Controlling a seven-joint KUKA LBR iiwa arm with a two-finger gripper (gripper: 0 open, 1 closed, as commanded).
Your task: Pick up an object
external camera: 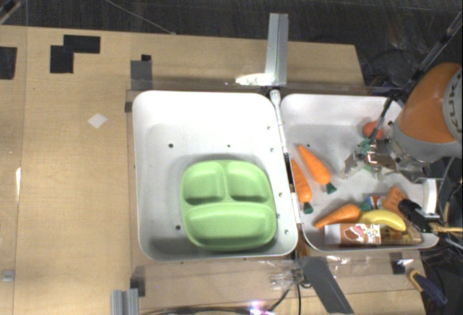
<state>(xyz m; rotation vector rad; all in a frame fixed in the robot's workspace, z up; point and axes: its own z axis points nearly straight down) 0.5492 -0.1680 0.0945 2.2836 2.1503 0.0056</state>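
Note:
The right bin (pixel 325 114) holds several toy foods. One carrot (pixel 315 164) lies at the bin's left-middle, a second carrot (pixel 300 183) runs along the left wall, and a third carrot (pixel 338 215) lies near the front. A yellow banana (pixel 384 219) rests on a labelled bottle (pixel 362 234) at the front edge. A small red-orange piece (pixel 371 129) shows beside the arm. My gripper (pixel 367 159) hangs low over the bin's right-middle floor, right of the first carrot and above the banana. Nothing visible is held in it.
The left bin (pixel 166 118) carries a green divided plate (pixel 228 205). An orange piece (pixel 394 198) lies at the right bin's front right. The arm's orange band (pixel 430 114) and cables cover the right bin's far right side. A metal post (pixel 277 45) stands behind the bins.

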